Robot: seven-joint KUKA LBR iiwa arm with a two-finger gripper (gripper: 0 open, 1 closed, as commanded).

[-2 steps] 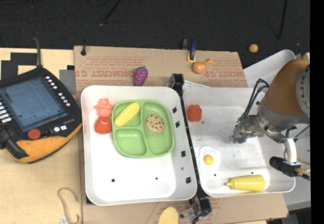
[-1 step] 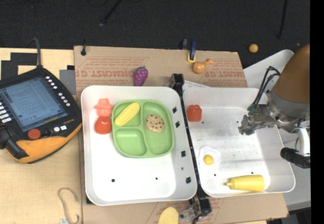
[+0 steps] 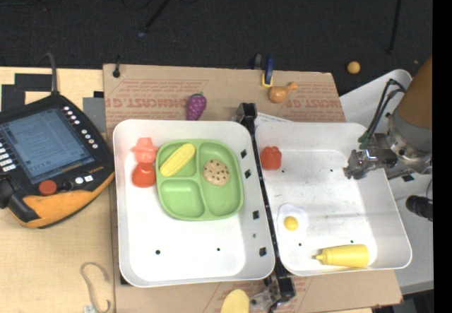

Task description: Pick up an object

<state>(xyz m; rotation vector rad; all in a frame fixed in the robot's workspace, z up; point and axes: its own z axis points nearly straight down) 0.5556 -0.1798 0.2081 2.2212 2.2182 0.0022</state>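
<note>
My gripper (image 3: pixel 359 162) hangs over the right side of the right bin (image 3: pixel 385 200), with nothing visibly in it. In that bin lie a red toy (image 3: pixel 270 157) at the far left corner, a fried egg toy (image 3: pixel 291 221) near the left wall, and a yellow mustard bottle (image 3: pixel 344 256) on its side at the front. The left bin (image 3: pixel 183 251) holds a green divided plate (image 3: pixel 198 198) with a corn cob (image 3: pixel 175 159) and a cookie (image 3: pixel 216 172) on it. A red and pink toy (image 3: pixel 144 162) stands just left of the plate.
A purple grape bunch (image 3: pixel 195 105) and an orange pear-shaped toy (image 3: pixel 281 92) lie on the cardboard behind the bins. A yellow toy (image 3: pixel 235 300) sits in front of them. A teach pendant (image 3: pixel 49 156) rests at the left. A small orange ball (image 3: pixel 353 67) lies on the floor beyond.
</note>
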